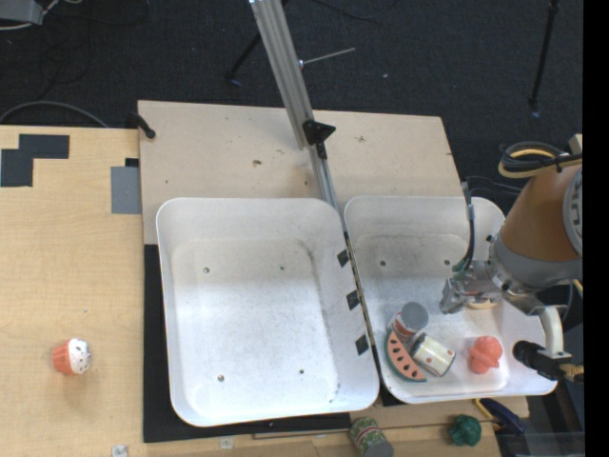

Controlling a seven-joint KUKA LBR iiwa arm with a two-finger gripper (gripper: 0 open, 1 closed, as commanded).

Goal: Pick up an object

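Lying near the right bin's (366, 219) front edge are a watermelon slice (403, 359), cylinder (430, 353) and red toy (485, 352), while just beyond them the gripper (463, 293) is hovering, grip state indiscernible, judged mid-approach and needing descent onto one.

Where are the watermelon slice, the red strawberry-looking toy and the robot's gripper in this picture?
watermelon slice (402, 358): camera view, on its red flesh.
red strawberry-looking toy (484, 352): camera view, on the middle of its body.
gripper (463, 294): camera view, at its tip over the right bin.

Bench (238, 150) bears two white bins (247, 303), side by side.
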